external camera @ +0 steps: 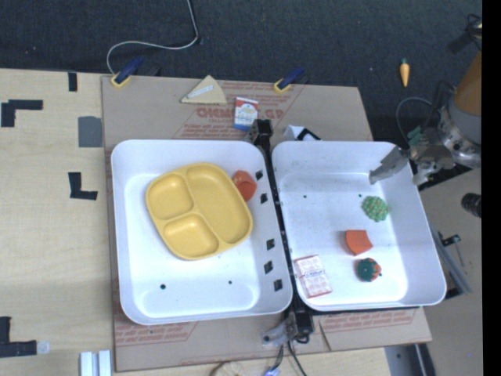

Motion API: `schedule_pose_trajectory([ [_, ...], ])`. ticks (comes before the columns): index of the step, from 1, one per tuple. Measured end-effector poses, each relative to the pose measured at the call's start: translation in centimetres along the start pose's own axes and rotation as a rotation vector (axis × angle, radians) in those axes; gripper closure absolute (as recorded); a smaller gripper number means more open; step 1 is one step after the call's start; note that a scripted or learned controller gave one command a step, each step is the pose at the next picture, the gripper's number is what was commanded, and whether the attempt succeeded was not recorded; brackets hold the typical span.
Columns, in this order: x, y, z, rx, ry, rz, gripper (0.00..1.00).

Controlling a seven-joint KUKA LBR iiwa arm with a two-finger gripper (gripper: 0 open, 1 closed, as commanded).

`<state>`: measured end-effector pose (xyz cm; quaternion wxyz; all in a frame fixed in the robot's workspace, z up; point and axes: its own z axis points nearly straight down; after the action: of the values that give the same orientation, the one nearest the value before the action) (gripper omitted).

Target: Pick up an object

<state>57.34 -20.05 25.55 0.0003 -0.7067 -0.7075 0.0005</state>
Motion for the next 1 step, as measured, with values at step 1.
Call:
schedule_pose_trajectory([
  [1,0.70,-0.58,16.61,-0.001,0.001,0.000,0.00],
])
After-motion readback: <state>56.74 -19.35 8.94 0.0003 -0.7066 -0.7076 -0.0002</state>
